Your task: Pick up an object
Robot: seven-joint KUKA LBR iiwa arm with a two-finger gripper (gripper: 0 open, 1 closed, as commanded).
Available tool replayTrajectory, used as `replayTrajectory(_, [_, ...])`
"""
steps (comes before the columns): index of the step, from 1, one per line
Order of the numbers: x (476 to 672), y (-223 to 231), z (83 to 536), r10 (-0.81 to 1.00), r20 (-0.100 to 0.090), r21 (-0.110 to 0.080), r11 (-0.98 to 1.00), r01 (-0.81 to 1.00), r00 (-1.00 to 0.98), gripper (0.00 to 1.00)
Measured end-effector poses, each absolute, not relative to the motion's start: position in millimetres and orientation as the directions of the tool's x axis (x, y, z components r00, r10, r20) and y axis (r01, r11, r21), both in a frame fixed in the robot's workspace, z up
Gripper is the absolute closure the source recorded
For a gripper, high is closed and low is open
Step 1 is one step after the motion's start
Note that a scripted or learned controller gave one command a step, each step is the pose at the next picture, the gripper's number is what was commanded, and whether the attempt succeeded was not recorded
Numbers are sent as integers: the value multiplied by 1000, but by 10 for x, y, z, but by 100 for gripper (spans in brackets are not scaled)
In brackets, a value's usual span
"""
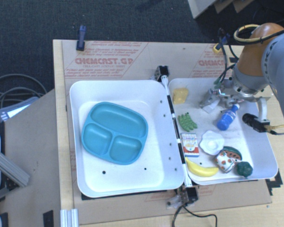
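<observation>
Gripper (209,100) sat low in the far part of the right bin (270,151), wrist angled in from the right; couldn't tell from this angle whether it was spread or closed, and nothing visibly pinched in it. Closest candidate was the blue bottle (226,118), lying tilted just beside the gripper on its near-right side, looked apart from it rather than touching. Yellow piece (180,96) lay to the gripper's left near the far-left corner of that bin, clear gap between them. Further out towards the near side: green item (187,122) by the divider, small red-and-white carton (190,144), white round lid-like thing (211,142), banana (201,169) along the near edge, a watermelon-pattern item (227,159) and a dark green lump (244,169) in the near-right corner. Left bin (80,96) held just a blue divided plate (114,132), well apart from the arm. My read: this was the approach/descent step, pick not made yet, no object off the bin floor. Gripper seemed to be over bare floor between bottle and yellow piece, so the next move likely called for a shift right and near to centre over the bottle, lining up across its narrow body, then close and lift straight up. Risk as I judged it: the bottle is round, could roll or squirt out if caught off-centre
</observation>
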State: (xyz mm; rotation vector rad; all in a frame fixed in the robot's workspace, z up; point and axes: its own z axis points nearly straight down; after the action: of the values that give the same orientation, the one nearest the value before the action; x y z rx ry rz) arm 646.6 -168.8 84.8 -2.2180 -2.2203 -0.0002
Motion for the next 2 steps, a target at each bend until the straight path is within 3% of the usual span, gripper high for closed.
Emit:
replayTrajectory(1, [6475,-1691,955,1000,-1,2,1,1000,-1,100])
replayTrajectory(2, [6300,-747,1857,1000,1,3,2,1000,-2,100])
